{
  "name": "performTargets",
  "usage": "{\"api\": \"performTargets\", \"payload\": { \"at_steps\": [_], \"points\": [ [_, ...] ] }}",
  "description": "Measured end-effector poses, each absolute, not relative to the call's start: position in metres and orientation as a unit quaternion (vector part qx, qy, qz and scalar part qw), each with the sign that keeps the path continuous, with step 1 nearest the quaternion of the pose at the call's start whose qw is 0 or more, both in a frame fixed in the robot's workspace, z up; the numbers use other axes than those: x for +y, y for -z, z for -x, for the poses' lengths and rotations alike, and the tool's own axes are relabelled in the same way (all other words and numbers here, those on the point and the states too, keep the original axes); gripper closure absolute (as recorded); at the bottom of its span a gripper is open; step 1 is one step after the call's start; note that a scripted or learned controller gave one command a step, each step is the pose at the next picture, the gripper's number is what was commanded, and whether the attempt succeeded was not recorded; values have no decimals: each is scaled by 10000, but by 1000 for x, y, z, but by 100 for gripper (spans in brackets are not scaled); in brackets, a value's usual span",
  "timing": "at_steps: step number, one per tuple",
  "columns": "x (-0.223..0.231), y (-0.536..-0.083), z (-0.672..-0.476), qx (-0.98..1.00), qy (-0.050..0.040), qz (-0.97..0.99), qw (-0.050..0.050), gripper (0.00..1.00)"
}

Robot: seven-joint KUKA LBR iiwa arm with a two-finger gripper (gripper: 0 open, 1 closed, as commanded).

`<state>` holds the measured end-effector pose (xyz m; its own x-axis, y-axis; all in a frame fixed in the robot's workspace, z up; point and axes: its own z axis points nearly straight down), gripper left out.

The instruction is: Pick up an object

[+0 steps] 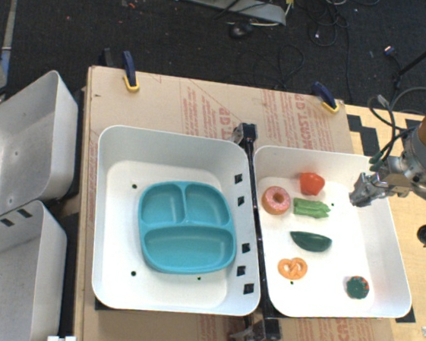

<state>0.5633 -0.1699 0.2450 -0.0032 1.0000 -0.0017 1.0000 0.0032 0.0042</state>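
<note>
The right bin (pixel 388 247) holds several small items: a red pepper-like piece (pixel 311 183), a pink donut (pixel 275 200), a light green pod (pixel 311 208), a dark green leaf-shaped piece (pixel 310 241), an orange pretzel (pixel 292 268) and a dark green ball with red spots (pixel 357 286). My gripper (pixel 363 191) hangs over the bin's upper right part, to the right of the red piece and apart from it. Nothing shows between its fingers.
The left bin (pixel 119 193) holds a teal divided plate (pixel 187 226). A black divider with clips runs between the bins (pixel 250 216). Two white tubs (pixel 13 181) stand off the bench at the left. Cables lie on the floor behind.
</note>
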Motion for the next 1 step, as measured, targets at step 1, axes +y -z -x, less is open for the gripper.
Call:
{"api": "performTargets", "payload": {
  "at_steps": [1],
  "points": [
    [-107, -247, -570, 7103, -10, -7039, -3, 100]
  ]
}}
